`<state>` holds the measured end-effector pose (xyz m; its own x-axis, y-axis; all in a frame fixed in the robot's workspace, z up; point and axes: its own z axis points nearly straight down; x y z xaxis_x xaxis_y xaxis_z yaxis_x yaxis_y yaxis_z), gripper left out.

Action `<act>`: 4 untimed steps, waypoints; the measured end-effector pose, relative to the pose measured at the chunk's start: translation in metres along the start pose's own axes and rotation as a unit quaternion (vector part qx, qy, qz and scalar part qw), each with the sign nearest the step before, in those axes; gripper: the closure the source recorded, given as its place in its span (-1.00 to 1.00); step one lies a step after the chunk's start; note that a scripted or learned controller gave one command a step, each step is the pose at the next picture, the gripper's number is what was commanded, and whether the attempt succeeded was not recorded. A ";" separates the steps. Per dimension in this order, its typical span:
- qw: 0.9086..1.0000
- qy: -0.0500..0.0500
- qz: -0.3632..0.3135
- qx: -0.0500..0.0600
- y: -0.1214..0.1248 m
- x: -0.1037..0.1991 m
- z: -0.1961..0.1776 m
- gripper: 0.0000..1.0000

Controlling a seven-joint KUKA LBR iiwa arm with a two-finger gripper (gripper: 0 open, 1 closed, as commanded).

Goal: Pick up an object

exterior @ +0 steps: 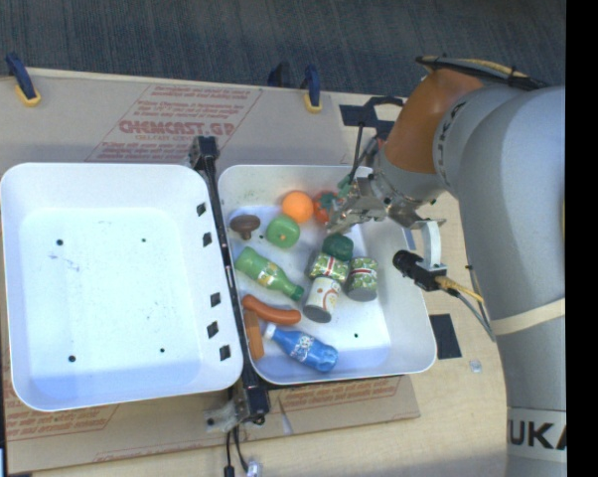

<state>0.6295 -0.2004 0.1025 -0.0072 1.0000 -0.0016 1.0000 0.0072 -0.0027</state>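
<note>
The right bin (408, 326) holds several small objects: an orange ball (298, 207), a green apple (283, 232), a brown mushroom (244, 225), a green bottle (267, 272), two green-labelled cans (326, 278) (363, 277), a sausage (272, 312), a carrot (255, 340) and a blue bottle (304, 349). My gripper (344, 210) reaches down into the bin's upper right part, just right of the orange ball. A red and green object (326, 205) lies right at the fingertips. A dark green piece (338, 246) sits just below the gripper.
The left bin (41, 197) stands beside the right one, joined by a black divider (216, 256). Blue clamps (312, 82) hold the cardboard base at the back edge. The grey arm (498, 197) covers the bench's right side.
</note>
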 end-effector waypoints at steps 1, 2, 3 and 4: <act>1.000 0.002 0.001 0.006 0.025 0.039 0.012 1.00; 1.000 0.002 0.001 0.008 0.024 0.038 0.012 -1.00; 1.000 0.002 -0.001 0.006 0.025 0.039 0.001 1.00; 1.000 0.002 -0.001 0.006 0.025 0.039 0.001 -1.00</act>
<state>0.6543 -0.1616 0.1014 -0.0087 1.0000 0.0017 0.9998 0.0087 -0.0157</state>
